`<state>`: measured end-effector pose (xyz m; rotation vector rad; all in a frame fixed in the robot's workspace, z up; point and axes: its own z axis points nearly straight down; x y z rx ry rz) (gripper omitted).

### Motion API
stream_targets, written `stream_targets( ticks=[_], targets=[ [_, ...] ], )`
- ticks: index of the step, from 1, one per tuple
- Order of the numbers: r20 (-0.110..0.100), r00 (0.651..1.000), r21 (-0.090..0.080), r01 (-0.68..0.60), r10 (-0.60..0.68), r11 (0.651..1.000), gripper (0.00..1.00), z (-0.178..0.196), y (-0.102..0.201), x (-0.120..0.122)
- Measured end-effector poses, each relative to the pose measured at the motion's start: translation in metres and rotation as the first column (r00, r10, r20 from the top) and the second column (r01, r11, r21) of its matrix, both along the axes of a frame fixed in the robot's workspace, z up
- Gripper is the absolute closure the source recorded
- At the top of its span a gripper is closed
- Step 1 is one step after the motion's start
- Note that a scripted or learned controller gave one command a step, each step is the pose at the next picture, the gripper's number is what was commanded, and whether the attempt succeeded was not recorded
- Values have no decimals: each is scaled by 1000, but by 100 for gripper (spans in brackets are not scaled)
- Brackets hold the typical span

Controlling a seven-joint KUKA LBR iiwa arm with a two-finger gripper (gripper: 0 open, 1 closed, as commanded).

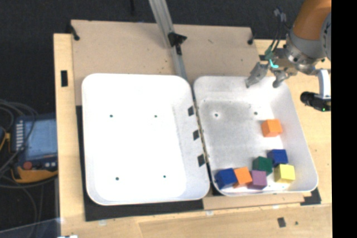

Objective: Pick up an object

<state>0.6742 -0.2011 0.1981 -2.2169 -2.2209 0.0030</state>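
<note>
- Cut off at the right edge: most of the arm (312, 14), so just the orange band and grey wrist on show.
- Gripper (265, 78) hanging over the far right corner of the right bin (223, 92), fingers (252, 77) spread apart with nothing between them — plain white bin floor in the gap.
- Can't really tell how high above the bin floor from this slanted view.
- Seven blocks total, all in the right bin, all on the near side of the gripper:
- One orange block (271, 127) sitting alone, nearest to the gripper, clearly apart from it.
- Six more bunched along the near wall, well apart from the gripper: blue block (226, 178), second orange block (243, 176), purple block (259, 179), green block (262, 164), dark blue block (277, 156), yellow block (285, 173).
- So by colour: two orange, two blue-ish, one each of purple, green, yellow.
- Cluster packed tight — touching or just beside each other, hard to say which faces actually meet; green one partly tucked behind the purple.
- Left bin (95, 92) off to the gripper's far side, with a few small dark dots on the floor, too tiny to make out.
- Between the two bins, three small dark clips (196, 135) along the shared edge.
- Metal pole (159, 3) slanting up out of the top of the view, upper end cut off.
- Some handheld device (36, 145) with cables at the left edge, partly cropped and blurry.
</note>
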Motion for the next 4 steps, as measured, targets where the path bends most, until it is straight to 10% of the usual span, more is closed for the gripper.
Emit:
stream_targets(
  ticks=[4],
  targets=[
    [4,1000,-4,-4,4,1000,0,-100,-13,-1]
  ],
)
